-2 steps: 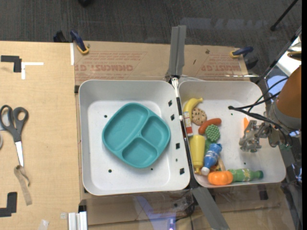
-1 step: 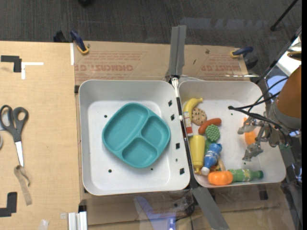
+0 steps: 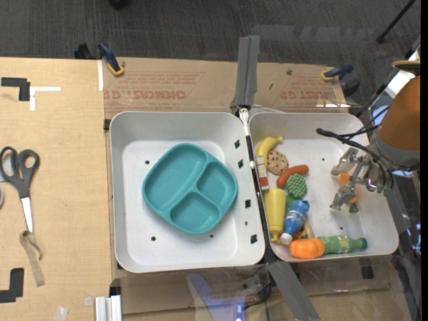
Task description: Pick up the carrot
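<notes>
1. Camera view, bench: two white bins stand side by side. The left bin (image 3: 120, 199) holds a teal divided plate (image 3: 190, 188) and nothing else that I can make out.

2. Camera view, right bin (image 3: 381, 243): a cluster of toy food lies along its left wall. From far to near: a banana (image 3: 266, 150), a cookie (image 3: 277, 161), a red sausage (image 3: 293, 174), a green leafy piece (image 3: 297, 187), a yellow bottle (image 3: 274, 209), a blue bottle (image 3: 294, 219), an orange fruit (image 3: 306, 248) and a green bottle (image 3: 343, 244) lying flat along the near wall.

3. Camera view, arm: it reaches in from the right, and the gripper (image 3: 349, 182) is low over the right part of the right bin, well apart from the food cluster.

4. Pincer state: the metal fingers (image 3: 346, 196) are seen, but whether they are spread or closed cannot be told at this slant.

5. Task item: a small orange shape, taken to be the carrot (image 3: 344, 176), sits right at the fingers. Whether it is between them or merely beside them cannot be told.

6. Progress, as a judgement: the approach to the carrot appears made. A secure grasp is unconfirmed, and the lift clear of the bin floor is not yet done.
</notes>
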`<act>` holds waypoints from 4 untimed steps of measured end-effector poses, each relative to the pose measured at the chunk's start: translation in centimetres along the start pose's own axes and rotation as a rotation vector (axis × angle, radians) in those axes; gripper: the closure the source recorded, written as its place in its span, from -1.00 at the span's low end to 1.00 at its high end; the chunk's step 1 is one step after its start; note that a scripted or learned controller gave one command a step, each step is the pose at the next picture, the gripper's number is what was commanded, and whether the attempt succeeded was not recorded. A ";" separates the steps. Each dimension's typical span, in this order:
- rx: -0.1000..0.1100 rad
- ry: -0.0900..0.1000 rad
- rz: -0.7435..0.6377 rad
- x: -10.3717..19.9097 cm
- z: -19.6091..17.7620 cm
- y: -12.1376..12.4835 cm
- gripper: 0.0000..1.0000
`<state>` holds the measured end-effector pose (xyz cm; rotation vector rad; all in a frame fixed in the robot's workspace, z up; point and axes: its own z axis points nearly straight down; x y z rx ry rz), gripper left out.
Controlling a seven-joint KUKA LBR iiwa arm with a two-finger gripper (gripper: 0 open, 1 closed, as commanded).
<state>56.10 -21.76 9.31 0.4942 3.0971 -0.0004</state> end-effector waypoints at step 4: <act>0.000 0.001 -0.105 2.6 -19.1 8.5 1.00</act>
